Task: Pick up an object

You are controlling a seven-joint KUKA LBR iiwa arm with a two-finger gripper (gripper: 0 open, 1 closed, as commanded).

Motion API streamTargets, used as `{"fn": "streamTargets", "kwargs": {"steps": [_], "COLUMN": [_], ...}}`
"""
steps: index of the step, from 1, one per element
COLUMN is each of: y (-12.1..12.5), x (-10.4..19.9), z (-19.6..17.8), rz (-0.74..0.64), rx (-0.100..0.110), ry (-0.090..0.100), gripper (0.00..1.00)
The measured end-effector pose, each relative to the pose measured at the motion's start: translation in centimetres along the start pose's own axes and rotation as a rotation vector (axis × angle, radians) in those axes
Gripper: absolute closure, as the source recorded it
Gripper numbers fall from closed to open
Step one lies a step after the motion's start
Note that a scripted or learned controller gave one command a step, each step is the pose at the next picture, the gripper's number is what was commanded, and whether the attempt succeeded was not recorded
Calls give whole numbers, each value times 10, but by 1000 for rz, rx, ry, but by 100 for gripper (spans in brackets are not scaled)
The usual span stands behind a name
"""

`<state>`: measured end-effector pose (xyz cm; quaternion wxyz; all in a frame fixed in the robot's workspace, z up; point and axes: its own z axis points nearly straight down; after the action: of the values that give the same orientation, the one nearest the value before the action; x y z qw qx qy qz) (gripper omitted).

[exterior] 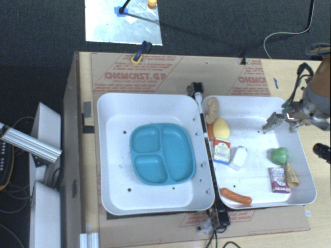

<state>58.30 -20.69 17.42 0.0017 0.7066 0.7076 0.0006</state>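
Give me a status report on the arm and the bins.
Gripper over right bin's far right side, fingers spread, nothing between them. Green object nearest, lying untouched below it. Blue tray alone in left bin. Nothing blocking.

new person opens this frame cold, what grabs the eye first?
Probably the blue divided tray, alone in the left bin. Next, the clutter in the right bin: a green object near its right side, a yellow one by the divider and an orange sausage-like piece at the front edge. The gripper hangs over that bin's back right corner.
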Motion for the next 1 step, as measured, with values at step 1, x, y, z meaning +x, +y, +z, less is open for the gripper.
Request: {"fn": "streamTargets", "kwargs": {"steps": [1], "y": [-15], "x": [1], "z": [33], "rz": [0], "rx": [3], "ry": [1], "gripper": [0]}}
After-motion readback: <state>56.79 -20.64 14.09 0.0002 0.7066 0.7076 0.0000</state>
